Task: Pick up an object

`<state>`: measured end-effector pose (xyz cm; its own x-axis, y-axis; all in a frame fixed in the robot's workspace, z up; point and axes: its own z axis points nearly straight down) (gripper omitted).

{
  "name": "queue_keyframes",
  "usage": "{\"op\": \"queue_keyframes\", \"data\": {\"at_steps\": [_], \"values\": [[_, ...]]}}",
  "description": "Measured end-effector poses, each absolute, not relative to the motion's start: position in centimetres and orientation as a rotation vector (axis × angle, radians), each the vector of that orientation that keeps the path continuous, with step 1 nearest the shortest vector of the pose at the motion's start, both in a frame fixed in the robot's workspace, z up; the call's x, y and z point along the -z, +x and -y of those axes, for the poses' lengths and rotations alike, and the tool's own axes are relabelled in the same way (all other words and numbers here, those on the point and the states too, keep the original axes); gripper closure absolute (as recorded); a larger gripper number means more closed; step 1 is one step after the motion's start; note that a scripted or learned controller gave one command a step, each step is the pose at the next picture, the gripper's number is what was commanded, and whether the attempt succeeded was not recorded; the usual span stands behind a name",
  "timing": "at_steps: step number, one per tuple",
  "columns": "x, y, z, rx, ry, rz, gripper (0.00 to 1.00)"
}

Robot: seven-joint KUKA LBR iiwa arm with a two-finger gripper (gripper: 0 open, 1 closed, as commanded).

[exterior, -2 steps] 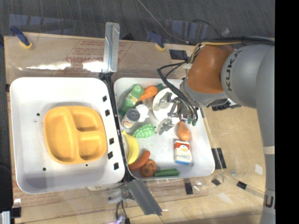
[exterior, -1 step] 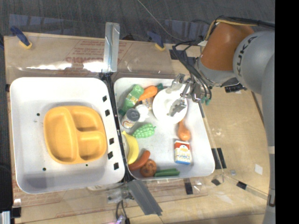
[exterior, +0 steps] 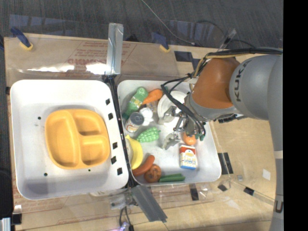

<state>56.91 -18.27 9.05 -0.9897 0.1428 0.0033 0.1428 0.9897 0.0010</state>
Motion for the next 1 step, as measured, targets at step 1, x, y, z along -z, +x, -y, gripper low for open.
{"op": "queue_keyframes", "data": {"at_steps": [1], "values": [[-11.66,64.83,17.3,0.003,-0.317,3.108,0.0]]}}
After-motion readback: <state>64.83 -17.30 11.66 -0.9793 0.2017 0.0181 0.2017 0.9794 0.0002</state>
